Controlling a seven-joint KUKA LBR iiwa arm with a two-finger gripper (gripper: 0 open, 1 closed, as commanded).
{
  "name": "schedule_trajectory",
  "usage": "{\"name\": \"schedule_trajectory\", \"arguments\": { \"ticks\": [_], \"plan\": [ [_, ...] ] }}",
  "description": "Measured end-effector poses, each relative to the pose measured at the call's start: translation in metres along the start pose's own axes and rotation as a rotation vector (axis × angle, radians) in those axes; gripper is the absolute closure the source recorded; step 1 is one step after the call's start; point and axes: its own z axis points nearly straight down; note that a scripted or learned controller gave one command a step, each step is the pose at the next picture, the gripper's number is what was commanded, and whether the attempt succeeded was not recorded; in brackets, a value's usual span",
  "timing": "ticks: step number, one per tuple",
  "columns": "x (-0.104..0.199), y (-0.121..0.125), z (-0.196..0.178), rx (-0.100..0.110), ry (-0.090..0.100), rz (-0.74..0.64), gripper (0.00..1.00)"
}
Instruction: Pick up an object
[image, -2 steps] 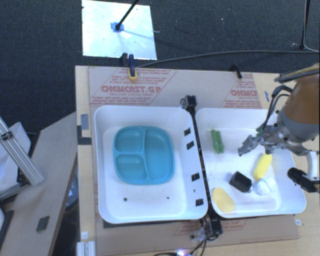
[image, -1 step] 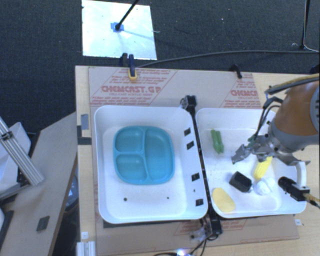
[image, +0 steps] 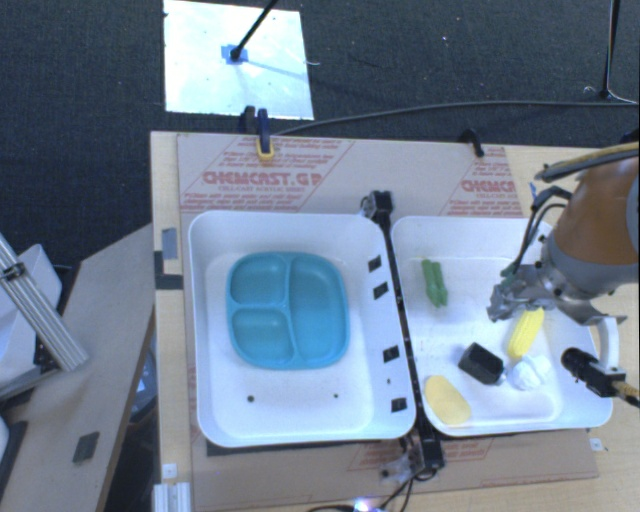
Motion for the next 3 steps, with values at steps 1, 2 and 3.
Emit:
{"name": "schedule_trajectory", "arguments": {
  "ticks": [1,2,3],
  "plan": [
    [0.007,0.007,-0.060,-0.005,0.000,-0.004,1.00],
    [0.007,0.008,-0.046,0.002,0.001,-0.002,1.00],
    [0.070,0.011,-0.044,0.002,0.003,-0.010,1.00]
  ]
}}
